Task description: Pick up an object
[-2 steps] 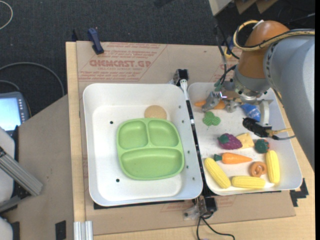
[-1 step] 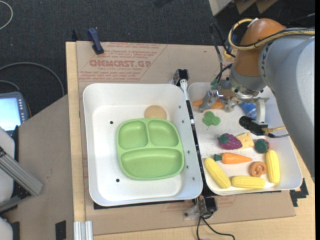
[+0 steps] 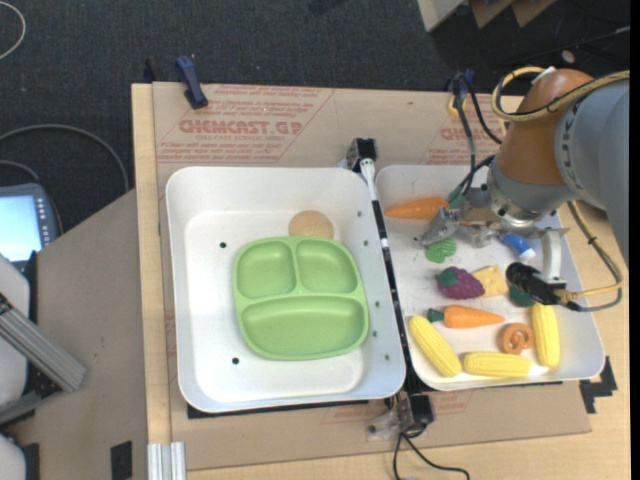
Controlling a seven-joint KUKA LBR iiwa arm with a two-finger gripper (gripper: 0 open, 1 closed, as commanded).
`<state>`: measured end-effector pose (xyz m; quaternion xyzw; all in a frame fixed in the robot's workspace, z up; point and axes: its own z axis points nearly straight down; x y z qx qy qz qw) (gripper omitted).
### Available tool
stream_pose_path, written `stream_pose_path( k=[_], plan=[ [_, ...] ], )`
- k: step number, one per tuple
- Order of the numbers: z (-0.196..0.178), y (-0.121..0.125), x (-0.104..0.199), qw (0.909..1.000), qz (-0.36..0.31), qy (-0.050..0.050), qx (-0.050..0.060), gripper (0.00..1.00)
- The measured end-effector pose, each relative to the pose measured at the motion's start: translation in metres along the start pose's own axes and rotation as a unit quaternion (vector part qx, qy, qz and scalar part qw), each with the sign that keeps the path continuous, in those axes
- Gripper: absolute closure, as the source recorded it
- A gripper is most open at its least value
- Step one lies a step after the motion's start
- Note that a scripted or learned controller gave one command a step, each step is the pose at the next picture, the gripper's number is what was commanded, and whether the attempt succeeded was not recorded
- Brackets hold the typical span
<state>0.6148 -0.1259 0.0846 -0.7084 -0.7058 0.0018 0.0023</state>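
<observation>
Toy food lay scattered in the right bin (image 3: 590, 363): a carrot (image 3: 415, 208) at the top, a green piece (image 3: 440, 251) just below the pincer (image 3: 447, 230), purple grapes (image 3: 459, 283), a second carrot (image 3: 470, 317) and three corn cobs (image 3: 434, 344). The pincer hung low over the bin's upper part, its spread impossible to tell. The left bin (image 3: 190, 268) held a green divided plate (image 3: 298, 298).

Even overhead light, soft shadows, slightly soft focus.
</observation>
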Motion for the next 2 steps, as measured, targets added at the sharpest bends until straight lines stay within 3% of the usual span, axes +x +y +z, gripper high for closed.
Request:
stream_pose_path(
  k=[1,2],
  plan=[
    [-0.011,0.003,0.002,1.0,-0.001,-0.001,-0.003,1.0],
    [-0.111,-0.033,0.068,1.0,-0.005,0.0,-0.007,1.0]
  ],
)
